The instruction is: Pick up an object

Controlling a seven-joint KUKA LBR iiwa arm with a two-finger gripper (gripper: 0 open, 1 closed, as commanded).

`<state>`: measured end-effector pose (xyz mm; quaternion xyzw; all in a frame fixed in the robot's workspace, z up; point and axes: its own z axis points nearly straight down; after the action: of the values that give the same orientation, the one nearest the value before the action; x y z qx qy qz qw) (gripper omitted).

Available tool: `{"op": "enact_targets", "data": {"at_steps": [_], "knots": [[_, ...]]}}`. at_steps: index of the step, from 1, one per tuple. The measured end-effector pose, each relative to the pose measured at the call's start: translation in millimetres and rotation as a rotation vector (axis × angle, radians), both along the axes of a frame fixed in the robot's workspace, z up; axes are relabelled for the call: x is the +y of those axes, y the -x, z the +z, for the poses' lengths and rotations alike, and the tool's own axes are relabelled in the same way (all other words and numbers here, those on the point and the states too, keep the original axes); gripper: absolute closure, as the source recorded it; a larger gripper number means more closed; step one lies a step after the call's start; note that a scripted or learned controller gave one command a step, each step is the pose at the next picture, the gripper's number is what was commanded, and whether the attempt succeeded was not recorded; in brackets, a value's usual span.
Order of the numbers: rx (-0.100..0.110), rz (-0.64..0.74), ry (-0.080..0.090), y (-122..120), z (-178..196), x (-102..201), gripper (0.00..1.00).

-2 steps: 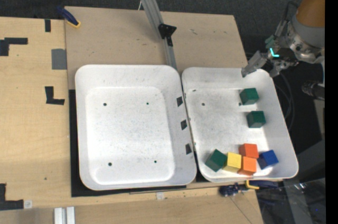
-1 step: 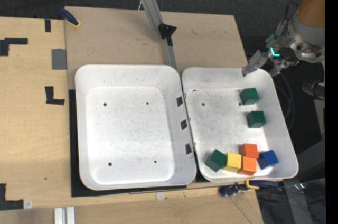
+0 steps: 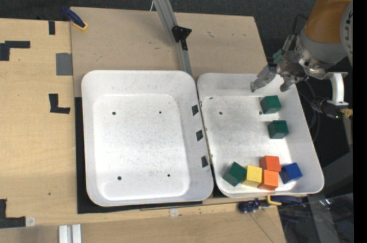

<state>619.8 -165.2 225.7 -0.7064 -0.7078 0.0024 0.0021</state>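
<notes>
The hand (image 3: 270,81) hangs over the top edge of the right bin (image 3: 229,87). Its two fingers are spread apart, and nothing is between them. It probably sits there so it can drop down onto a block, since the nearest green block (image 3: 270,104) lies just below it.

All the blocks lie in the right bin, which is likely why the arm (image 3: 327,24) reaches over that side. There are seven blocks to count. Three are green: the one near the hand, a second green block (image 3: 278,129) a little lower, and a third green block (image 3: 234,173) at the bottom. Two orange blocks (image 3: 269,170) sit touching each other. One yellow block (image 3: 254,174) sits between the green one and the orange ones. One blue block (image 3: 292,171) sits at the end of that bunch.

The two upper green blocks each lie apart from the rest, so they look easier to grab than the crowded ones. The left bin (image 3: 92,121) sits beside it on the worktop (image 3: 34,138).
</notes>
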Motion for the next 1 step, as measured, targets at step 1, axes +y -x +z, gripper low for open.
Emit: {"op": "enact_targets", "data": {"at_steps": [1], "knots": [[0.002,-0.002,0.000,3.2,-61.4,-6.9,0.00]]}}
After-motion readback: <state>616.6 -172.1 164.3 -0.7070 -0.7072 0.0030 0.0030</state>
